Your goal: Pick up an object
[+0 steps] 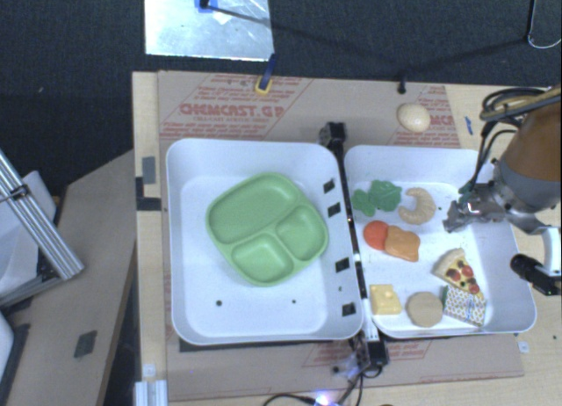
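Pincer (458, 217) first: mine hangs low over the right bin (523, 303), near its right wall, and from this slant I cannot tell how it is set or whether it has anything.

Going left to right, the left bin (189, 246) holds a green divided plate (266, 228). In the right bin, toy foods lie close together: a green leafy piece (378, 196) at the upper left, a red tomato-like piece (376, 235) touching an orange piece (402, 243), and a yellow cheese cube (384, 298) toward the front. Next come a tan croissant (419, 205), a round cookie (425, 308), a pizza slice (457, 270) and a patterned packet (464, 305) just beside it. A pale egg (414, 117) sits on the counter (290, 101) behind the bins.

Any of these would serve; the croissant and the pizza slice are nearest to me, to my judgement.

My worries: I am close to the bin wall, so a descent here could strike it. The foods are small and rounded, and the croissant could slip aside. The pizza slice and packet lie so near each other that I might nudge one while reaching for the other.
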`<state>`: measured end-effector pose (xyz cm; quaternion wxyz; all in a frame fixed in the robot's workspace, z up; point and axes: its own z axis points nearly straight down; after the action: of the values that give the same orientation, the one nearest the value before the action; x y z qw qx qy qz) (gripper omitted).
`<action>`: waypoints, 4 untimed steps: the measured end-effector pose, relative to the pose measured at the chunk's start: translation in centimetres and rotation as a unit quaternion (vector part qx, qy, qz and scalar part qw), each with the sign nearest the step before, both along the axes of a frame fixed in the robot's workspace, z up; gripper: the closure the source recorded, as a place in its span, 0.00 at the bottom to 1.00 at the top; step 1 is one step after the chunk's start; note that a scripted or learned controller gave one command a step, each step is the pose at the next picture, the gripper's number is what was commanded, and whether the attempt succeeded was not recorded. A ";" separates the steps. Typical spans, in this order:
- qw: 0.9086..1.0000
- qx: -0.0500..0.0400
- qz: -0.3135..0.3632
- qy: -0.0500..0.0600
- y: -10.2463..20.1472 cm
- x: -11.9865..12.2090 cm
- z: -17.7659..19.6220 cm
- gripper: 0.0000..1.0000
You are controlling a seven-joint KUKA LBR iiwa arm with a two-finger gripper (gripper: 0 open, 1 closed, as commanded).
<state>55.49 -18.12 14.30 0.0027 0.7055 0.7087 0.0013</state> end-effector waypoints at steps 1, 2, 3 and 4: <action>1.000 0.000 0.001 -0.001 0.5 0.3 6.3 1.00; 1.000 0.000 0.001 0.001 0.5 0.4 8.3 1.00; 1.000 0.001 0.003 0.002 6.0 0.6 7.6 1.00; 1.000 0.002 0.003 0.001 11.4 1.5 8.8 1.00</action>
<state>57.00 -6.71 23.10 0.0006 0.7036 0.7106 0.0015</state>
